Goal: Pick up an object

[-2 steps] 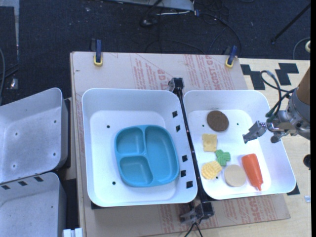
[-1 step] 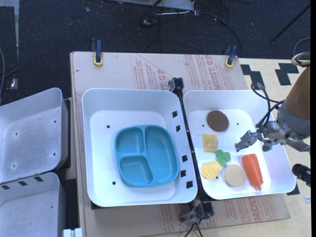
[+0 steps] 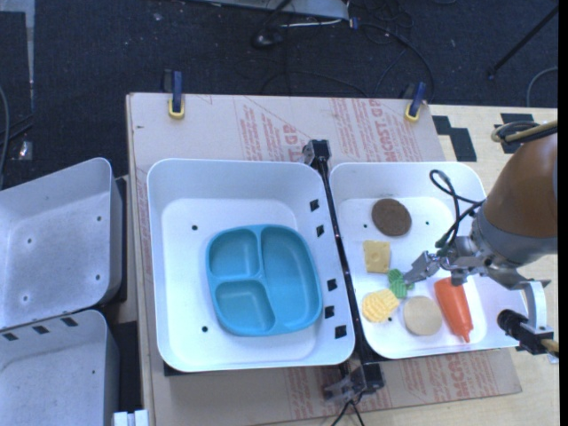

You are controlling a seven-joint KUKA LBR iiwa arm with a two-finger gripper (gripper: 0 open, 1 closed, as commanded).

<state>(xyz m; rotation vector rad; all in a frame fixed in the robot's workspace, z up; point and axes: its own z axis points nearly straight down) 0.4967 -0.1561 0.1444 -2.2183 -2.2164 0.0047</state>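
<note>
The right bin (image 3: 404, 172) holds several toy foods: a brown round cookie (image 3: 390, 216), a pale yellow square cracker (image 3: 377, 256), a small green piece (image 3: 397, 283), a yellow ridged round (image 3: 380, 306), a beige disc (image 3: 422, 316) and an orange carrot (image 3: 455, 311). My gripper (image 3: 419, 269) reaches in from the right and hangs low over the bin's middle, just right of and above the green piece, with the carrot directly behind it. Nothing visibly sits in its grasp.
A blue three-compartment plate (image 3: 263, 279) lies in the left bin (image 3: 177, 238). A black divider rail (image 3: 333, 238) runs between the bins. The arm's grey and orange body (image 3: 528, 207) overhangs the right bin's right edge. Spare white trays (image 3: 53, 238) lie off the bench at left.
</note>
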